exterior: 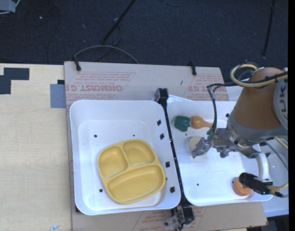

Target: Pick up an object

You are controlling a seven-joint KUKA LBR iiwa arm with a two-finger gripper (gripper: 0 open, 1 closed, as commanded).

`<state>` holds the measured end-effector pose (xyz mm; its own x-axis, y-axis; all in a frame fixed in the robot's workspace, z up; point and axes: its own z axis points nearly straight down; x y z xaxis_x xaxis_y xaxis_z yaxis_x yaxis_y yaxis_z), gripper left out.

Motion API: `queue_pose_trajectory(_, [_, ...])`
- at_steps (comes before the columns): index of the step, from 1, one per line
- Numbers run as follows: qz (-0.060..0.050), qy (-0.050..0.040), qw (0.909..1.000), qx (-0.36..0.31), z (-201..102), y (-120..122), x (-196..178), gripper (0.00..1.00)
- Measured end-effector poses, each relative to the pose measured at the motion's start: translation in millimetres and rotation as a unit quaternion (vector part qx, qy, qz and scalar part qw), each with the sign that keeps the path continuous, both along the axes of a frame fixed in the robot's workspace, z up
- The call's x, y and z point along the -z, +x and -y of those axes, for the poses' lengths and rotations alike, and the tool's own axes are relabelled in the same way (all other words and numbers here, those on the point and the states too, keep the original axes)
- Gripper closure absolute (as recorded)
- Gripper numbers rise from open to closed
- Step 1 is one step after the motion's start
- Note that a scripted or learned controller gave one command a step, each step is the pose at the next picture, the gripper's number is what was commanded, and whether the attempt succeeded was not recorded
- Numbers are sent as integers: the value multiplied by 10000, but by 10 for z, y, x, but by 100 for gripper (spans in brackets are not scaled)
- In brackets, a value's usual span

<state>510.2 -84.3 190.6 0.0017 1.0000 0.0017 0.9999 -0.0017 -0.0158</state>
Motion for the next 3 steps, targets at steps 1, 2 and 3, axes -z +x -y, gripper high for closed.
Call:
queue_pose_trajectory(1, [70,-8,10000,-9,4,30,-66,0])
queue_pose_trajectory(2, [34,1,10000,-8,43,29,565,0])
queue_pose_trajectory(3, [54,-2,10000,-5,35,21,1055,0])
